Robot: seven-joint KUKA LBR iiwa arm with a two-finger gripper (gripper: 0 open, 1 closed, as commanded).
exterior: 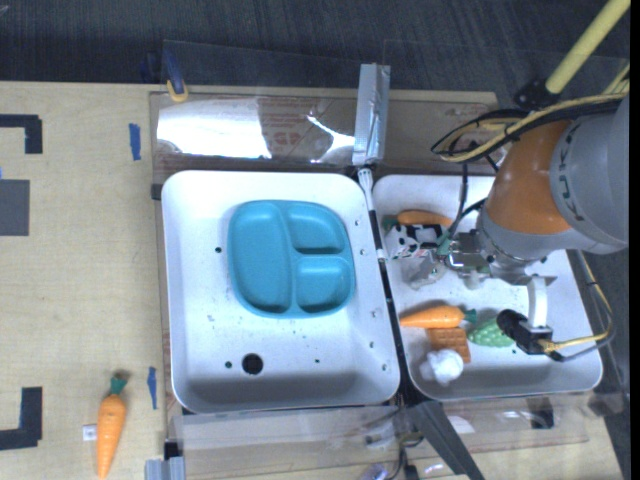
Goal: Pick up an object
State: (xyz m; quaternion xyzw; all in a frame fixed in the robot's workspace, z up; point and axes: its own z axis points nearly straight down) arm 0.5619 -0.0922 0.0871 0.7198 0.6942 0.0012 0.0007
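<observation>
The gripper (pixel 432 261) hangs low in the right bin (pixel 580 368), its grip state impossible to tell, beside a black-and-white cow toy (pixel 413 236) and above a toy carrot (pixel 433 317). "KU" shows on the arm (pixel 590 183).

Count at this frame: two white bins, side by side, the left bin (pixel 190 268) and the right bin (pixel 580 368). One blue divided plate (pixel 292 258), three compartments, lying in the left bin. Toy carrots: two, one (pixel 432 317) in the right bin and one (pixel 110 423) on the bench outside the bins at lower left. One black-and-white toy cow (pixel 415 236) in the right bin. One orange oblong item (pixel 422 218) just behind the cow; kind not determinable. One green piece (pixel 487 331) beside the bin carrot. One small orange block (pixel 450 340). One white round item (pixel 442 367). One robot arm (pixel 560 188).
</observation>
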